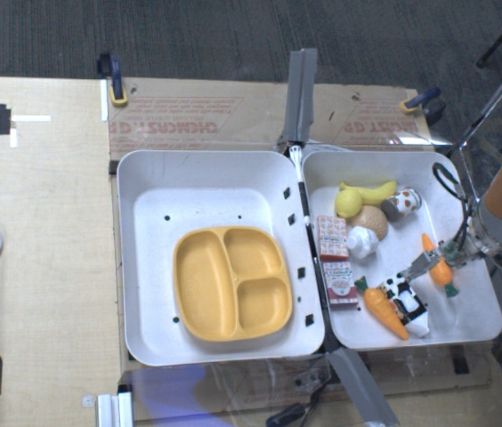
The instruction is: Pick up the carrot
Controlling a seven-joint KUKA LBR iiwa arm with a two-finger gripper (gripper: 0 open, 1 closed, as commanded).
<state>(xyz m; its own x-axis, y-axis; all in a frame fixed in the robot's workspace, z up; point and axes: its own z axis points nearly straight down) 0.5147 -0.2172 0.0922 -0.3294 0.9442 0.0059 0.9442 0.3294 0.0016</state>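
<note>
Two orange carrots lie in the right bin. The larger carrot rests near the bin's front, its green top pointing toward the carton. A smaller carrot with a green end sits further right. My gripper reaches in from the right and is right at this smaller carrot, overlapping it. Grey gripper metal crosses the carrot's middle, so the grip itself is hidden.
The right bin also holds a yellow gourd, a brown ball, a white lump, a red-and-white carton and a black-and-white toy. A yellow divided plate sits in the left bin.
</note>
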